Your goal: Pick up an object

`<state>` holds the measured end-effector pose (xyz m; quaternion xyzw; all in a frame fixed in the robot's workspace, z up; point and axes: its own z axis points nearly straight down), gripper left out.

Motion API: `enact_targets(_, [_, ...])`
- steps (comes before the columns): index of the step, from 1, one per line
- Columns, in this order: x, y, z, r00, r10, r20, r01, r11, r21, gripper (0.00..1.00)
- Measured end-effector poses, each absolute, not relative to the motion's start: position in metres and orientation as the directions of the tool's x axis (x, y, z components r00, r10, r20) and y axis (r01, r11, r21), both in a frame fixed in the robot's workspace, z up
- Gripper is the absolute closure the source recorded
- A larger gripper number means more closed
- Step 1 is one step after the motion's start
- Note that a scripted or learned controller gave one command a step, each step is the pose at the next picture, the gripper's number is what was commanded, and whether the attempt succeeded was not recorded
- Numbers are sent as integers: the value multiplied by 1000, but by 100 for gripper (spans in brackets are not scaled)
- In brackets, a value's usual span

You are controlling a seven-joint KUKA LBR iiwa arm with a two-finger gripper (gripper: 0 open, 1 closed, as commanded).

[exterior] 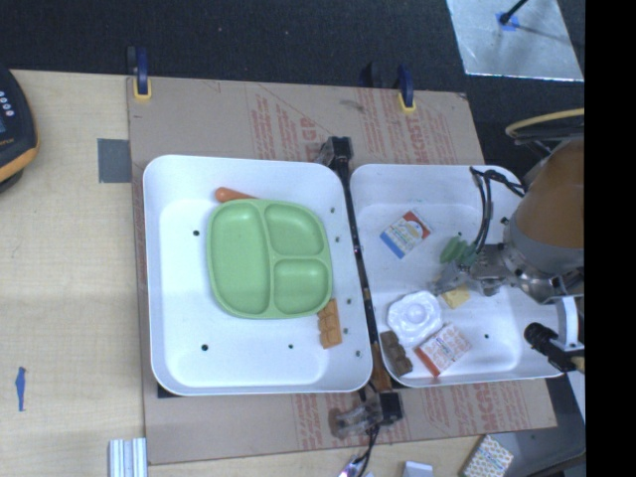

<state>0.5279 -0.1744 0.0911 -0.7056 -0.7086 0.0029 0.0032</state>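
My gripper (475, 272) reaches in from the right and hangs low over the right bin (370, 189), near its middle. A green object (454, 250) lies right at its tip on the far side, and a small yellow piece (456, 297) on the near side. I cannot tell whether either one is touched. A white round lid (413, 316) sits just left of the yellow piece. A red, white and blue packet (404, 234) lies further back. A red and white packet (443, 348) and a brown block (393, 352) rest near the front wall.
The left bin (159, 266) holds a green divided plate (268, 257), an orange stick (235, 195) behind it and a brown piece (329, 324) in front of it. The arm's orange band (556, 202) and cables (485, 207) stand over the right bin's right side.
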Motion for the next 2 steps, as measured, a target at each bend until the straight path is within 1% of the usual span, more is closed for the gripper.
enact_targets(1, [615, -206, 93, -7, 1000, -4, 1000, 7, 6, 0])
enact_targets(2, [562, -147, 91, -9, 1000, 3, 1000, 9, -9, 0])
